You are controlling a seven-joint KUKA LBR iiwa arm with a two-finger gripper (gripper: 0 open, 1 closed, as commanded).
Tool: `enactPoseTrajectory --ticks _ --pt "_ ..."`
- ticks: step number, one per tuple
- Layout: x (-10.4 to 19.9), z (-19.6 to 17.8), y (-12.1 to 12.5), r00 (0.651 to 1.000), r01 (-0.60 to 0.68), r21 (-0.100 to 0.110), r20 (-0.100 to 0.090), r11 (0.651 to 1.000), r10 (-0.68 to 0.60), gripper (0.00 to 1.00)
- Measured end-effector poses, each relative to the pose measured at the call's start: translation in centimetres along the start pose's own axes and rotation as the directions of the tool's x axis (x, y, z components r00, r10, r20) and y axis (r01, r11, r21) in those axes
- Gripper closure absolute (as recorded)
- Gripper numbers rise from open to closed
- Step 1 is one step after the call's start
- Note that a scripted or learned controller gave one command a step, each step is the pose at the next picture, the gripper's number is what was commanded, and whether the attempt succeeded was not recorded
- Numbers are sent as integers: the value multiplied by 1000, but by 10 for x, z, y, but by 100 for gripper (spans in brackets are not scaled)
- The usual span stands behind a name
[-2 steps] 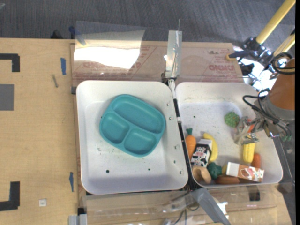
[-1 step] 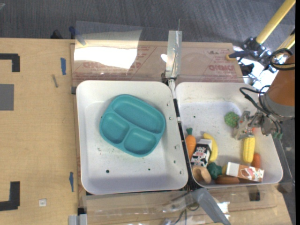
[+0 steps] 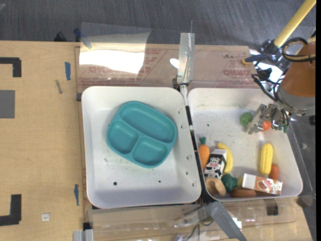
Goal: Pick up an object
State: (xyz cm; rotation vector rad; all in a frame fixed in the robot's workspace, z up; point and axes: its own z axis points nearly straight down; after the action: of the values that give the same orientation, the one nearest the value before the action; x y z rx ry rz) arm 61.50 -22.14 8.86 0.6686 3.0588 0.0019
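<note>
Far left: bare bench, then the left bin, holding a teal plate with three compartments, flat and slightly askew.

Across the divider, in the right bin: toy food crowded along the near and middle parts. A carrot hard against the left wall, a cow-print carton just beside it, a banana curled round the carton's far side. Along the near wall, a sausage and a box lying flat, touching or nearly so. Above the box, corn standing clear on bare floor, long axis running toward the far wall.

Toward the far right corner: broccoli, alone, well apart from the pile. Just beside it to the right, the gripper, low over the bin floor, hanging from the arm. Open or closed on anything: impossible to tell at this size; a red-orange speck beneath it, unclear whether toy or hardware. Nothing visibly lifted.

Step in hand, by the look of it: closing in on a first pick, task barely begun. Best target probably the broccoli, nearest and free on all sides. To do it well: shift left until centred over the floret, not its edge; descend straight; close across the narrow part; lift slowly before swinging away. Beware the right wall close by, and a rounded, lumpy shape apt to squirt sideways under an off-centre squeeze. Corn a fair second choice, gripped across its width.
</note>
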Motion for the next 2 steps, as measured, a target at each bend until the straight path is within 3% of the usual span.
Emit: enactPoseTrajectory --ticks 1,2 --pt "2 1 5 1000 5 -6 -8 1000 -5 0" --pt "87 -2 -24 988 -155 -5 -8 988 155 0"
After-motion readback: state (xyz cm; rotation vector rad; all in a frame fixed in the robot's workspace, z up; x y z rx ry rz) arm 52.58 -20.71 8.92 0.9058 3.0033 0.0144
